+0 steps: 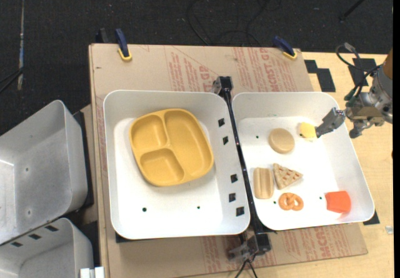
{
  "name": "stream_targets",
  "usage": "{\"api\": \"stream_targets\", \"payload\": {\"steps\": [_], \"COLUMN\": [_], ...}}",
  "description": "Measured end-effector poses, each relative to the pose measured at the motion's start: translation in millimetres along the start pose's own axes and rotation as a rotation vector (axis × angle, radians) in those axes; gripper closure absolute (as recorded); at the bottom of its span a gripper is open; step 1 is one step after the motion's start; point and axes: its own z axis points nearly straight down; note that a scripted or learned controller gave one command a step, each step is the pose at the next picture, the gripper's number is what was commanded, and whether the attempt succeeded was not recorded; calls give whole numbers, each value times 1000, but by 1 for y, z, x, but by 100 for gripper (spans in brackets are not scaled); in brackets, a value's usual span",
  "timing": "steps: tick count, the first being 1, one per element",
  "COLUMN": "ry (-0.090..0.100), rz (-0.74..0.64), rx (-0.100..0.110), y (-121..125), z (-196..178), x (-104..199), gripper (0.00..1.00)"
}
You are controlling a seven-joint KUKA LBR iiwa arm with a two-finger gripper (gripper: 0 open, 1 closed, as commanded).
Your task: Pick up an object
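A small yellow block [307, 130] lies in the right bin [356, 164], touched by one finger of the open, empty gripper [342, 122]. Nearby are placed a round biscuit [282, 140], pretzel [290, 202] and orange block [338, 202]. Red cardboard lettering is unreadable.

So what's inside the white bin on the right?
The right bin holds a yellow block, round cookie, hot dog bun, waffle wedge, pretzel and orange block. Whatever's beneath them is covered.
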Motion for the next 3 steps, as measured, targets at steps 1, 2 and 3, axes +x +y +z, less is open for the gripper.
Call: {"api": "stream_targets", "payload": {"steps": [1, 2, 3], "ry": [-2, 0, 0], "rz": [-2, -1, 1], "rx": [-10, -4, -3], "y": [2, 4, -2], "z": [-5, 54, 117], "x": [0, 10, 10], "gripper": [0, 0, 0]}}
